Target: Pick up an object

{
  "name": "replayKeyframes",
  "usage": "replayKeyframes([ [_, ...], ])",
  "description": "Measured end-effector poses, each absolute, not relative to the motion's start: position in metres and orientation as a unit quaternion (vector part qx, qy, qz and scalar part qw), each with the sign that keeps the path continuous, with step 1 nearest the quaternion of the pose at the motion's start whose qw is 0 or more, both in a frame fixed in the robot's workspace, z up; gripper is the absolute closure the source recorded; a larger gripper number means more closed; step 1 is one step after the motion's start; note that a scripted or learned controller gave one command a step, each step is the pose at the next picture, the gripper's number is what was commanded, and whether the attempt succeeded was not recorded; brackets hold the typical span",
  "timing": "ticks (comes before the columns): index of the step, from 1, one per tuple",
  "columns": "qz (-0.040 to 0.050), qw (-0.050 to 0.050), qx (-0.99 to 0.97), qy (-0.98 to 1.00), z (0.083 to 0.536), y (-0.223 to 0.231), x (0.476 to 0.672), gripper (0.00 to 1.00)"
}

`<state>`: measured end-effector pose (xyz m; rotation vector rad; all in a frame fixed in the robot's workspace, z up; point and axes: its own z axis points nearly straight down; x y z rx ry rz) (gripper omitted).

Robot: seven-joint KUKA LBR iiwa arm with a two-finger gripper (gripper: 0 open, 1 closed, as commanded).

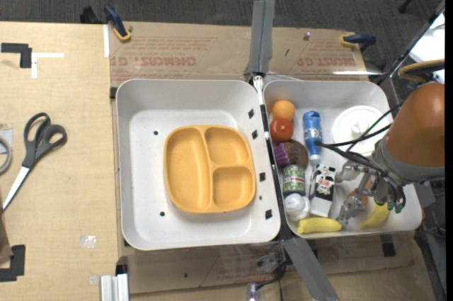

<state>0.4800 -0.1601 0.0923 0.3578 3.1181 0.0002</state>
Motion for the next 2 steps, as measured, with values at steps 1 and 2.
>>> replayKeyframes([
  [1, -0.0003, 0.002, 0.248, 0.969, 0.222, -0.213, 0.500, 0.00],
  [2, -0.0003, 0.002, 0.280, 0.960, 0.092, -0.221, 0.503, 0.00],
])
